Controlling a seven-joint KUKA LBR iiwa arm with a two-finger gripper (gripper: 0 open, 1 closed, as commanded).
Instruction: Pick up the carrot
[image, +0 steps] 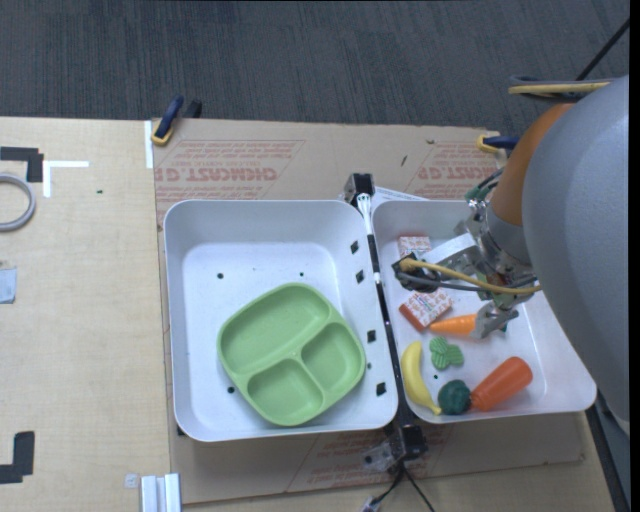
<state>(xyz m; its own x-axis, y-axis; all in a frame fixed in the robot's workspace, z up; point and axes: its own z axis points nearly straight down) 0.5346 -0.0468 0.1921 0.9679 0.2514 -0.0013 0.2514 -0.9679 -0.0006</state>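
The carrot (503, 383) is a fat orange toy with a dark green top (455, 397). It lies at a slant near the front edge of the right bin (560, 395). My gripper (491, 320) hangs low over the middle of that bin, a little behind the carrot and apart from it. A small orange cone-shaped piece (455, 324) lies just left of the gripper's tip, close to it or touching. The wrist and a looped yellow cable (450, 272) hide much of the gripper.
A yellow banana (413, 375) and a small green vegetable (445, 352) lie left of the carrot. Two red-and-white boxes (425, 308) (413, 243) sit further back. The left bin (190, 300) holds a green divided plate (290, 352).
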